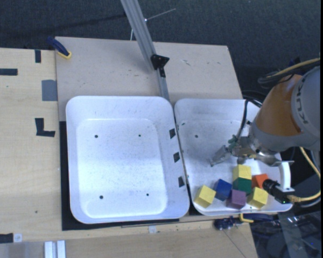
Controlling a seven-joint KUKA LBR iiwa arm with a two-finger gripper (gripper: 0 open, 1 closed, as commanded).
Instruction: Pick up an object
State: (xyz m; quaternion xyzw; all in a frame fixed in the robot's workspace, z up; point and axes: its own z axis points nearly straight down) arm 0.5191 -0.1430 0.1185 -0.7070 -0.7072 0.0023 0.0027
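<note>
Presently the arm, grey with an orange band, reaches in from the right, and its pincer sits low over the floor of the right-hand bin. The two fingers are spread apart, released, with nothing between them; one fingertip points toward the bin's middle.

Objects lie in a cluster below and to the right of the pincer, in the bin's near right corner, apart from the fingers. Nearest is a yellow cube, just below and right of the pincer. Below that sit a green cube and a blue cube, touching or nearly so. A second yellow cube lies directly below the pincer, at the cluster's left end. A purple cube, an orange piece and a third yellow cube complete the group.

To the pincer's left, across the shared rim, stands the left-hand bin. Both bins rest on the desk.
</note>
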